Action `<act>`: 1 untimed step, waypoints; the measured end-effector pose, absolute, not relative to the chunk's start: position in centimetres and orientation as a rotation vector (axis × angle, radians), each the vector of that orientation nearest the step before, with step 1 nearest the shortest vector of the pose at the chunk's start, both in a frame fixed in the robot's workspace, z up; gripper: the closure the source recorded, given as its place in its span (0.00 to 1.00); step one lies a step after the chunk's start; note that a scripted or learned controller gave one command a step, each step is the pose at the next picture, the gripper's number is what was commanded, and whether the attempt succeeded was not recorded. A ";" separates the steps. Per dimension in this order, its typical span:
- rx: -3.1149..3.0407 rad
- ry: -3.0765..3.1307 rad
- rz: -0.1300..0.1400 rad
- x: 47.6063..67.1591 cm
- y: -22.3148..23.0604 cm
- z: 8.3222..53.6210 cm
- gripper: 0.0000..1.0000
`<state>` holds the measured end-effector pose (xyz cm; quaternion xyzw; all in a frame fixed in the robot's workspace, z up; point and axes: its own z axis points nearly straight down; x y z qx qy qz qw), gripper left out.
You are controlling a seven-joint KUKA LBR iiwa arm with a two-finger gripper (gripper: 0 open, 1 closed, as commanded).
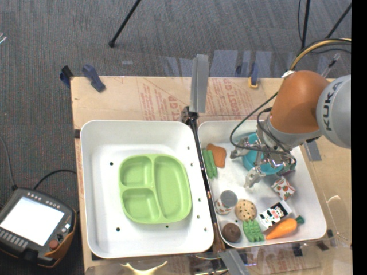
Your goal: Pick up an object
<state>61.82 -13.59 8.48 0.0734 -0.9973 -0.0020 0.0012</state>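
Plywood bench (149,99), two white bins (97,153), grey carpet (69,27), tripod legs (129,17)

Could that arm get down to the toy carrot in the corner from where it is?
Probably yes: the carrot lies uncovered on top at the right bin's near edge, with the gripper hanging above the same bin.

We see a green divided plate (155,188) in the left bin (92,153), a teach pendant (34,225) lower left on grey carpet (69,27), blue clamps (93,77) on the counter (132,99).
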 end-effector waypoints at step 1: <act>0.175 -3.134 -0.006 61.3 -11.9 8.5 0.00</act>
